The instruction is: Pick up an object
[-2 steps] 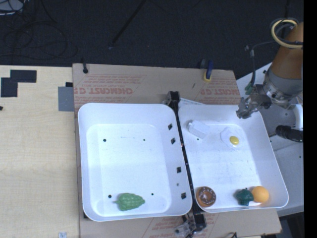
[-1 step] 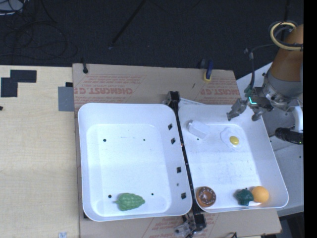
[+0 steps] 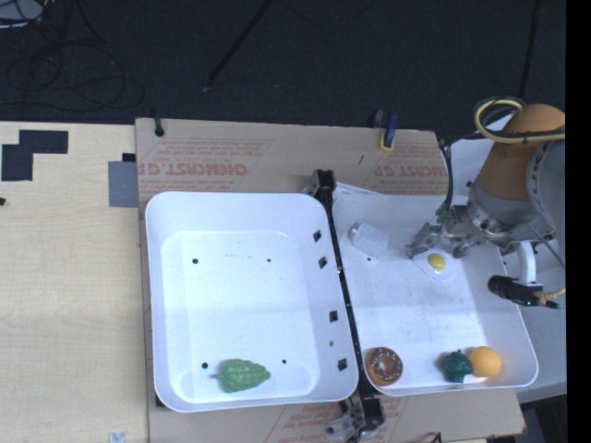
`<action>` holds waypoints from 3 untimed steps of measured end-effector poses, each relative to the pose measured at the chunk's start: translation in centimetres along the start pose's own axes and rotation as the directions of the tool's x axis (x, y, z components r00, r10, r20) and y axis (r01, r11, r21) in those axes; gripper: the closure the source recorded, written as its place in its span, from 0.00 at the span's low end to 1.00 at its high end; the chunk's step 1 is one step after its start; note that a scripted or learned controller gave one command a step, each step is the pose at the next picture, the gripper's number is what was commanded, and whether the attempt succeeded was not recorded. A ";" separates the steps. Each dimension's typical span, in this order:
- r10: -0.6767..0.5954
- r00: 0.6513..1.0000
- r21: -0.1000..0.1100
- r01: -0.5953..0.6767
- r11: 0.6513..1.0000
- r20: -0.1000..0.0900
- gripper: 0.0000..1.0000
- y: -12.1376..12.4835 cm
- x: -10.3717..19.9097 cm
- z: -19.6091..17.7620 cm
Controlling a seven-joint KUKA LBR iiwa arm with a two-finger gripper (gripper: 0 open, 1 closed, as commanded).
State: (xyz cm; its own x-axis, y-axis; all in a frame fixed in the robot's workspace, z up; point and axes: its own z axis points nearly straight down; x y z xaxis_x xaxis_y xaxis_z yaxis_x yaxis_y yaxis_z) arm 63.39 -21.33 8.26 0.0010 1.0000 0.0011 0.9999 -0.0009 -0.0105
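Observation:
My gripper (image 3: 440, 244) hangs over the upper right part of the right bin (image 3: 416, 317), open, with its fingers spread apart. A small yellow object (image 3: 436, 263) lies on the bin floor just in front of the fingertips, not held between them. A clear plastic piece (image 3: 369, 240) rests to the gripper's left. Along the right bin's front edge sit a brown ring-shaped donut (image 3: 383, 365), a teal object (image 3: 454, 366) and an orange ball (image 3: 486, 362), the last two touching. A green bumpy object (image 3: 243, 375) lies at the front of the left bin (image 3: 240, 275).
A black divider rail (image 3: 337, 284) runs between the two bins. Both bins stand on a cardboard sheet (image 3: 277, 160), with a blue clip (image 3: 389, 129) at its back edge. The arm's orange band (image 3: 517, 160) rises at the right.

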 end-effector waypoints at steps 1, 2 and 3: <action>-0.004 1.000 -0.011 0.004 1.000 0.001 0.00 1.0 5.0 -4.6; 0.002 1.000 -0.004 -0.002 1.000 0.002 0.00 -0.9 -0.3 -0.2; -0.002 1.000 -0.011 0.002 1.000 0.001 0.00 1.0 -0.1 -0.6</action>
State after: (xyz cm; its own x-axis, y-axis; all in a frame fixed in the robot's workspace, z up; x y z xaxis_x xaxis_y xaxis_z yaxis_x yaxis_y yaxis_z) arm 64.45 -21.39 8.81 -0.0006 1.0000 -0.0003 1.0000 0.0006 0.0007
